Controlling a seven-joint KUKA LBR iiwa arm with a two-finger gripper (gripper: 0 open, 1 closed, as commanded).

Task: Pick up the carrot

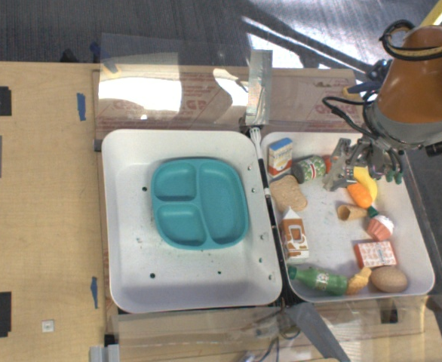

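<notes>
One stubby orange carrot (362,194) (tilted) lies beneath the fingers (345,173), grip unclear.

Arm (421,74) cut off at right

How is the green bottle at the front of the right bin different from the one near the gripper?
The front green bottle lies along the right bin's near wall, beside a potato-like item; the back bottle lies near the far end, next to the gripper. The front one looks longer and slimmer, the back one stubbier with a red band. Both are green and lie on their sides.
</notes>
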